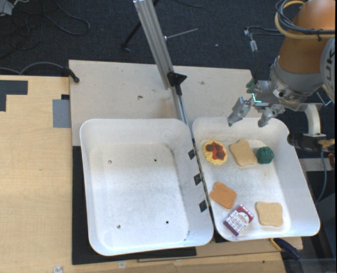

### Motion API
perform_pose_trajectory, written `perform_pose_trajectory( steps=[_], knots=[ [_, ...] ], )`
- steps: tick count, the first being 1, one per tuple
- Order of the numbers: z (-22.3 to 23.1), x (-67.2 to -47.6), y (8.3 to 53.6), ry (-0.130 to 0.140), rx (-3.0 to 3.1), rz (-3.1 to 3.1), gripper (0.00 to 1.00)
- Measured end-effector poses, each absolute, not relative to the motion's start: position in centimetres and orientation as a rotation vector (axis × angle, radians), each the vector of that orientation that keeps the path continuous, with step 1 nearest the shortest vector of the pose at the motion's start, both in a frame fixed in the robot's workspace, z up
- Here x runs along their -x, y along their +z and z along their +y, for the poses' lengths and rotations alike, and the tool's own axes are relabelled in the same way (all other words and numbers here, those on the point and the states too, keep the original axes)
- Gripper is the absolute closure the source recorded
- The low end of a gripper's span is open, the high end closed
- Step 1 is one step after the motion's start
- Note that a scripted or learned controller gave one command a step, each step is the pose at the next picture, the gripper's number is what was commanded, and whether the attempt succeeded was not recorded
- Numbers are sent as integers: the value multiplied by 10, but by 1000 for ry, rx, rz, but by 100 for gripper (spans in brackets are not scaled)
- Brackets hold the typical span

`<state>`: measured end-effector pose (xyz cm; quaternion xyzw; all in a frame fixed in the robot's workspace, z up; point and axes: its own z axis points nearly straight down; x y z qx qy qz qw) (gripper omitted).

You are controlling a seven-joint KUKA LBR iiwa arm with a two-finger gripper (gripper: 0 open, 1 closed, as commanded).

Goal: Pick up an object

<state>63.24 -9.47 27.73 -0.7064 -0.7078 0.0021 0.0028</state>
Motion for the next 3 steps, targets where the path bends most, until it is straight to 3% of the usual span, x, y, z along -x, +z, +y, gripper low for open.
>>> perform_pose_trajectory(
  steps=[1,2,3],
  knots=[
    [-95,-633,280,3,2218,-2222,0],
    [-98,-641,229,7,2218,-2218,0],
    [-98,-637,164,10,2216,-2216,0]
  ],
)
